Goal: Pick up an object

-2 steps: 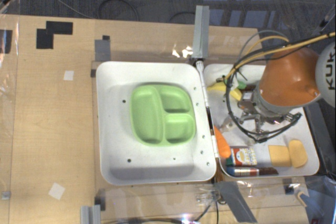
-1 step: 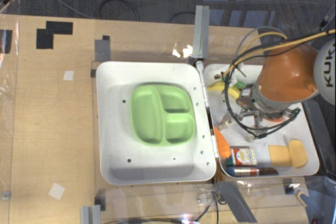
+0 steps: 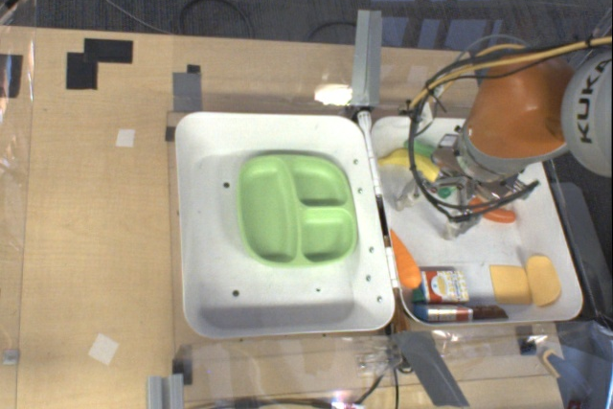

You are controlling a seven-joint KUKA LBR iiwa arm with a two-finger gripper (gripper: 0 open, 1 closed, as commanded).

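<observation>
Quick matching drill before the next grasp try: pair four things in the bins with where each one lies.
Things:
1. green divided plate
2. carrot
3. yellow sponge
4. banana

Places:
A. right bin, near right corner
B. right bin, far left part
C. middle of left bin
D. right bin, along left wall

Pairs: 1-C, 2-D, 3-A, 4-B
</observation>
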